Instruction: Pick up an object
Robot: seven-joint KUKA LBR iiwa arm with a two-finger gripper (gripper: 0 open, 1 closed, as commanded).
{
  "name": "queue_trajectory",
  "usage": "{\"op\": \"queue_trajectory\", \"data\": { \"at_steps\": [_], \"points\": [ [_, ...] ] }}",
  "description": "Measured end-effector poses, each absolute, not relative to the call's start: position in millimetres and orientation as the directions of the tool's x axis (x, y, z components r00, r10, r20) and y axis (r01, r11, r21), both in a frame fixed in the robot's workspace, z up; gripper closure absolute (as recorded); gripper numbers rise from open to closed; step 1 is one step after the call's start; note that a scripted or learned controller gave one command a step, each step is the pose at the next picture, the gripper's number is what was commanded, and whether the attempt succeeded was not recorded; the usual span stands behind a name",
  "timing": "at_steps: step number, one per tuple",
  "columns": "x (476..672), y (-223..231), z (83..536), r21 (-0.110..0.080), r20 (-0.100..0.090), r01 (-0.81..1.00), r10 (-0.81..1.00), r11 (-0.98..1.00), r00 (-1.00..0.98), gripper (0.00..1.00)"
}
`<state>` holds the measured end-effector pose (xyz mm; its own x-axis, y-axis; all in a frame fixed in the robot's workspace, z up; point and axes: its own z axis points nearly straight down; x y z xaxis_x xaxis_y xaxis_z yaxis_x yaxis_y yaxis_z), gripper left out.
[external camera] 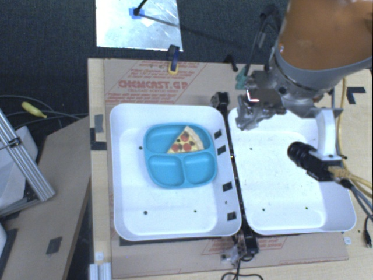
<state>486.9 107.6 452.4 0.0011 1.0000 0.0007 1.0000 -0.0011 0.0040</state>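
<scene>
A blue divided plate (175,171) lies in the left bin (125,179). A toy pizza slice (187,140) rests in the plate's far compartment. My gripper (249,116) hangs over the far left corner of the right bin (280,206), close to the divider between the bins. It is to the right of the plate and apart from it. The grey wrist and orange band above it hide much of the gripper. I see nothing held by it.
A black cylinder (308,159) on a white bracket (326,134) juts over the right bin's right side. Brown cardboard (154,83) lies under the bins. A shiny sheet (137,16) lies on the dark floor behind. Cables (355,182) run along the right edge.
</scene>
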Motion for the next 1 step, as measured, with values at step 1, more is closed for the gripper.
{"op": "queue_trajectory", "data": {
  "at_steps": [1],
  "points": [
    [505.7,130.1,425.2,0.001,0.000,1.000,1.000,0.005,-0.005,1.00]
  ]
}}
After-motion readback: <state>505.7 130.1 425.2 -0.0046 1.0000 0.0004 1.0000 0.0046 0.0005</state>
